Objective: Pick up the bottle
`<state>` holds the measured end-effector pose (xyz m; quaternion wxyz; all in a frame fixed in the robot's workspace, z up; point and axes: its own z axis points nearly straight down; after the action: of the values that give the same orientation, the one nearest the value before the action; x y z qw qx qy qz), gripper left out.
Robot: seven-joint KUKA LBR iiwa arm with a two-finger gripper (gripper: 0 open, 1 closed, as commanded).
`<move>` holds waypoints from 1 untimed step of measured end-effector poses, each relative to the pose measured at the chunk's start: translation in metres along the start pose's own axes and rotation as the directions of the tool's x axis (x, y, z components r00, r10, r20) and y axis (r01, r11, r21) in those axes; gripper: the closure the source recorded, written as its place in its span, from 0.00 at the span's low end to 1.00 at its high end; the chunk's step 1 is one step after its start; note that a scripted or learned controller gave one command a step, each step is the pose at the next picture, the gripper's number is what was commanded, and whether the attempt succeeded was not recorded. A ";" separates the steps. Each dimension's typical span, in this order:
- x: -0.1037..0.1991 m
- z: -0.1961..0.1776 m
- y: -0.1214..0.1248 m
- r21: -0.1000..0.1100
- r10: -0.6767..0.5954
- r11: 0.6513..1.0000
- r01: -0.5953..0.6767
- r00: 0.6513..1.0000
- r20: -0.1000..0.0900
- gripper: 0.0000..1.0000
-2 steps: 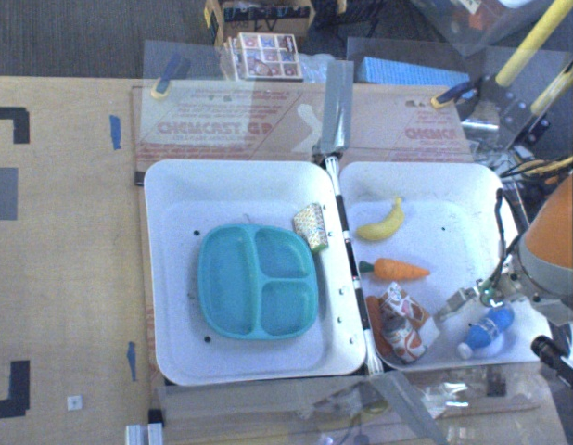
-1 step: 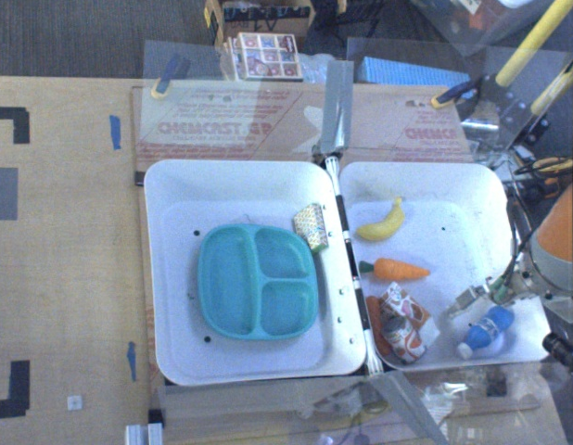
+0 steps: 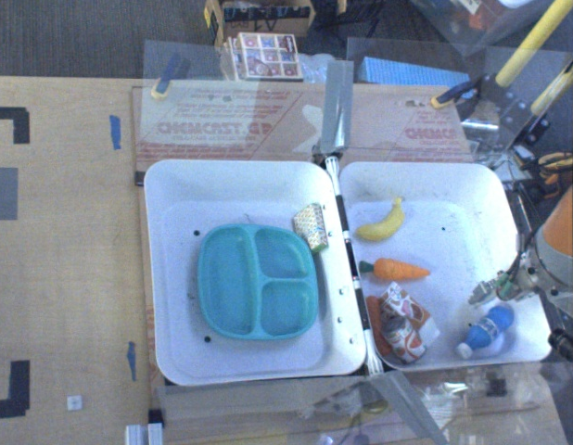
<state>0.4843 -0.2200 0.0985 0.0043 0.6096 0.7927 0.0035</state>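
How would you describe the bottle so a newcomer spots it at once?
Look in the right bin, at its near right corner. The bottle lies there on its side, just below the gripper. It is clear with blue, unlike the yellow banana, orange carrot and red-and-white packet further left.

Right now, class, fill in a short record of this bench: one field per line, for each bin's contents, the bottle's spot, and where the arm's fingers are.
left bin: teal divided tray, small patterned packet at its upper right corner
right bin: banana, carrot, crumpled wrapper, bottle
bottle position: lying near the right bin's lower right corner
gripper: just above the bottle, not holding it
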 end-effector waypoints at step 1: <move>0.070 -0.030 0.021 0.010 0.051 0.999 -0.051 0.999 -0.001 1.00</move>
<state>0.4862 -0.1472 0.1282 0.0007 0.6295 0.7770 0.0001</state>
